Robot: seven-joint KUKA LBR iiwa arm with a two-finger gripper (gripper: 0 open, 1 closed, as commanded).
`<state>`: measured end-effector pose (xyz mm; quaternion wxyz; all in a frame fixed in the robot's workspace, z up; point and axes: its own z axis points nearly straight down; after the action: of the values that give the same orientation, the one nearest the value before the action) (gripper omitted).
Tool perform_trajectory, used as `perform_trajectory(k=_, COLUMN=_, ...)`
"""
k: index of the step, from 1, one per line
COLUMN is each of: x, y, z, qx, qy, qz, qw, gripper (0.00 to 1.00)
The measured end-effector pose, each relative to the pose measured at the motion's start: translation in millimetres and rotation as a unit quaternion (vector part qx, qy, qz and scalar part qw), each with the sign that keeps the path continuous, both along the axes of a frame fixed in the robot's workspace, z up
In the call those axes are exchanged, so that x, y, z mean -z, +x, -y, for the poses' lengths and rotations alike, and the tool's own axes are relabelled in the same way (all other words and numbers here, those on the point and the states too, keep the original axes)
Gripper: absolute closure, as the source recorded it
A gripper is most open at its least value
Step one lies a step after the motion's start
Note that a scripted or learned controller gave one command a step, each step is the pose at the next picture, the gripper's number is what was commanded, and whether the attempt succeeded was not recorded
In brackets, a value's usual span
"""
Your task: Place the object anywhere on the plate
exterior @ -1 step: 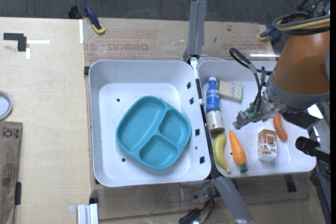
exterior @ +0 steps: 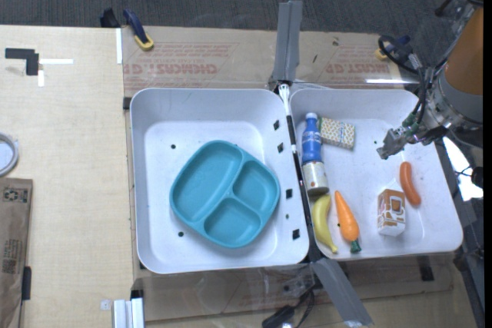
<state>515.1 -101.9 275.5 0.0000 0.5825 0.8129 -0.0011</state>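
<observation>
Gripper (exterior: pixel 393 140), grip state indiscernible, hovers beside a toy sausage (exterior: pixel 410 183): light, rigid, slick, likely best pinched midway for the blue plate (exterior: pixel 224 193).

arm (exterior: pixel 469 65) cut off at right edge

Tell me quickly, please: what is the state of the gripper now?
Gripper: above the right bin, near the sausage; open or closed cannot be told.
</observation>
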Motion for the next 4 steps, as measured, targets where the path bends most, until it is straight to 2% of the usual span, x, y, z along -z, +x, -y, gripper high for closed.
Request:
perform_trajectory(k=1, x=84, y=57, z=-63, qx=-0.126, qy=0.0006, qz=0.000, qw=0.9921, gripper=1.00)
perform_trajectory(k=2, x=84, y=24, z=-148, qx=-0.088, qy=0.0007, qz=-0.001, qw=0.9961, gripper=1.00)
perform_trajectory(k=3, x=85, y=-20, z=-196, qx=-0.111, qy=0.0004, qz=-0.001, qw=0.9938, gripper=1.00)
perform_trajectory(k=4, x=85, y=-20, z=-195, qx=-0.111, qy=0.0003, qz=-0.001, qw=0.9938, gripper=0.00)
